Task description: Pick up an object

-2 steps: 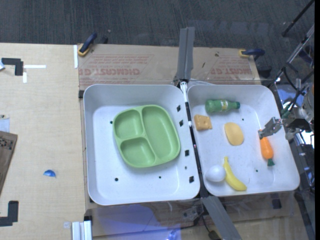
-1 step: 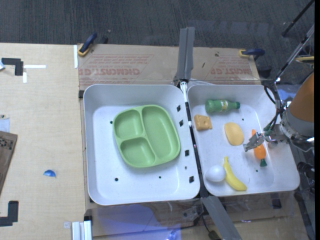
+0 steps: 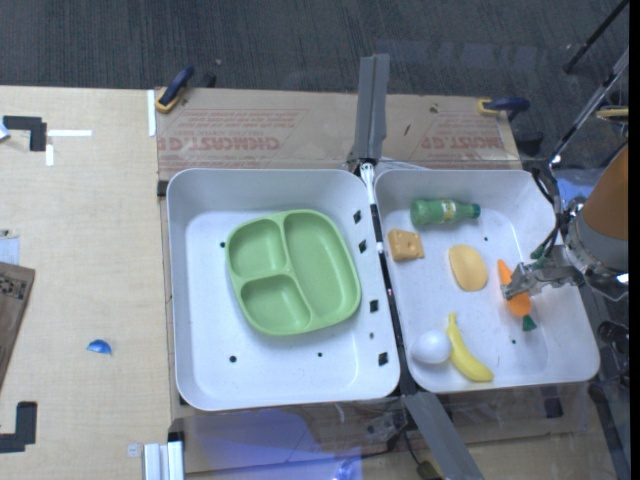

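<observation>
Two bins on the counter; right bin is the landmark. Gripper sits low at its right side, right on the carrot, so carrot looks like the pick target. Can't tell how wide the jaws are or whether they grip it: too small and blurred. Elsewhere in that bin: bottle at the back, bread by the left wall, yellow oval piece mid-bin, banana and white ball at the front. Green plate lies in the bin left of it. Judgement: grasp step, lift not yet done.
</observation>
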Motion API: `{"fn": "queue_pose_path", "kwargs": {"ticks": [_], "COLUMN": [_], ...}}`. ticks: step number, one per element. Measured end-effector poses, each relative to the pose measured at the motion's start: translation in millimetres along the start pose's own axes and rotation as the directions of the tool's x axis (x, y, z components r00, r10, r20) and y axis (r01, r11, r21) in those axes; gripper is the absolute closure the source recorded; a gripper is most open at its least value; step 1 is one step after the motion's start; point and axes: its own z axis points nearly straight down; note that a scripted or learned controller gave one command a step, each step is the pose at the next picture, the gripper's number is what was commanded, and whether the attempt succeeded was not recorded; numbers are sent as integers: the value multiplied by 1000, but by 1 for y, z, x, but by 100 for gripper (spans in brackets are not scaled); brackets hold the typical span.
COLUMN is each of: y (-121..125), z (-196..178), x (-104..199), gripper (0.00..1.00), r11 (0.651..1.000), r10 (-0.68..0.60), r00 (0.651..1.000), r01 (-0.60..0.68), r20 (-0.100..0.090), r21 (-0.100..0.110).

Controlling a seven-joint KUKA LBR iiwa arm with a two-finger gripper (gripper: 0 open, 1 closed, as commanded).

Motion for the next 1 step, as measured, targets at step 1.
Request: {"fn": "queue_pose_path", "kwargs": {"ticks": [1], "y": [25], "z": [-83], "x": [107], "gripper": [100], "r11": [987], "r10": [161], "r00": [987], "r01": [-161], "r20": [0], "r21": [3]}}
